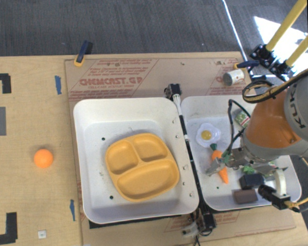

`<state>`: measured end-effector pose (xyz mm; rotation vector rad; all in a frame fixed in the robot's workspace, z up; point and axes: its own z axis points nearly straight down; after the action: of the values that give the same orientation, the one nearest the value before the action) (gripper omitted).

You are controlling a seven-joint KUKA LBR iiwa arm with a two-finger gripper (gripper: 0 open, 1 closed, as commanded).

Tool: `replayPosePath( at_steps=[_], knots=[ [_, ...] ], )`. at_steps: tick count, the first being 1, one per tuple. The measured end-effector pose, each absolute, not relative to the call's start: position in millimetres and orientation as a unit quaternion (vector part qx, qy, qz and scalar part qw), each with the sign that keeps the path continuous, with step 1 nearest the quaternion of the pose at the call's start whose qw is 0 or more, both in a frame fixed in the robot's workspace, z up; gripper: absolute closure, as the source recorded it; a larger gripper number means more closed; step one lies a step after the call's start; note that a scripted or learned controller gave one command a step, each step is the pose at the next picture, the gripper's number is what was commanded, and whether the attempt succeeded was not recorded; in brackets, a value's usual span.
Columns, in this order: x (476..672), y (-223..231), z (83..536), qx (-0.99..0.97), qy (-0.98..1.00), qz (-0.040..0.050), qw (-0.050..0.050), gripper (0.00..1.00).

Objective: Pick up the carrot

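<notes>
The carrot (pixel 224 176) is a small orange piece with a green top, lying in the right bin (pixel 191 109) near that bin's middle. One orange end shows at the upper left and the other at the lower right. My gripper (pixel 220 166) hangs low right over the carrot's middle, and its grey body covers that part. The arm with its orange band (pixel 269 126) reaches in from the right.
Beside the carrot in the right bin lie a toy fried egg (pixel 207 135), a brown block (pixel 244 195), a dark blue block (pixel 251 180) and a green packet (pixel 241 118). A yellow divided tray (pixel 141 166) sits in the left bin (pixel 86 148). An orange ball (pixel 43 158) rests on the bench.
</notes>
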<state>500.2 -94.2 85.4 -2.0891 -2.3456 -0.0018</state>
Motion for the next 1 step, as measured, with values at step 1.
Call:
replayPosePath(
  at_steps=[1],
  knots=[
    [501.5,-94.1,96.0,-0.666,-0.746,-0.0019,-0.002,1.00]
  ],
)
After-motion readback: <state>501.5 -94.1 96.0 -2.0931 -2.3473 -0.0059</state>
